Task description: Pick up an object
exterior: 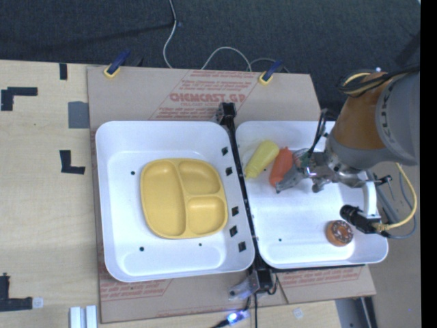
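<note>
Jaws: spread apart, gripping nothing. Gripper point(295, 176) sits low in the right bin point(300, 241), fingertips just beside the orange carrot-shaped toy point(280, 167), on its right; can't tell if they touch it.

Near edge: light wood bench point(41, 238) with black tape marks, cardboard sheet point(198, 91) under both bins, its printed red lettering visible at the far side.

Right bin, near right corner: small brown doughnut toy point(339, 232), well apart from the gripper.

Left bin point(116, 183): yellow three-compartment divided plate point(183, 197) lying flat, about centre.

Right bin, far left: yellow corn-like toy point(261, 158) tilted, touching or just beside the carrot toy on its left.

Far edge of cardboard: two clamps with yellow and blue grips point(116, 64). Beyond: dark carpet floor point(82, 12), white cable point(171, 26) running across it to the bench.
</note>
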You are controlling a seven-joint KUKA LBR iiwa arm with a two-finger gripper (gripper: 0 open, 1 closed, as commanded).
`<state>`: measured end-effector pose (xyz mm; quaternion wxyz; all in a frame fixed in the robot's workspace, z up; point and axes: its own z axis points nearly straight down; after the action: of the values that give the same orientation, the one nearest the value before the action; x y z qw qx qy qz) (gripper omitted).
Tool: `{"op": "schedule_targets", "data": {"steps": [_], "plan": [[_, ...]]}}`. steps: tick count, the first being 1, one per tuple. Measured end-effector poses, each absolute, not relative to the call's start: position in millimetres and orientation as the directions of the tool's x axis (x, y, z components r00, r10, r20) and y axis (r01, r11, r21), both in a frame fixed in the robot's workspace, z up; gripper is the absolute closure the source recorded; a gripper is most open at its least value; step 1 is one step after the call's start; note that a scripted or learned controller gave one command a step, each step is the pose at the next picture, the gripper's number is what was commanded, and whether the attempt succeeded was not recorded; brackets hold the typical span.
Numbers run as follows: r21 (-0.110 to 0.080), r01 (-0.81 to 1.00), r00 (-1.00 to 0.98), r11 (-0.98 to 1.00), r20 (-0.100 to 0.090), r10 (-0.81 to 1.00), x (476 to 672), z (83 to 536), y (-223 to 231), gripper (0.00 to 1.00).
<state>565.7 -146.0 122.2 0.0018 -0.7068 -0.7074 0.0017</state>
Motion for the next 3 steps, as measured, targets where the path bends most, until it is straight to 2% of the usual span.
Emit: {"op": "schedule_targets", "data": {"steps": [1,2,3], "plan": [[-0.002,1.0,-0.001,0.001,-0.001,1.0,565.5,83,-145,0.0],[0.001,1.0,-0.002,0.002,-0.002,1.0,566.5,95,-146,1.0],[0.002,1.0,0.0,0.0,-0.001,1.0,566.5,154,-153,1.0]]}}
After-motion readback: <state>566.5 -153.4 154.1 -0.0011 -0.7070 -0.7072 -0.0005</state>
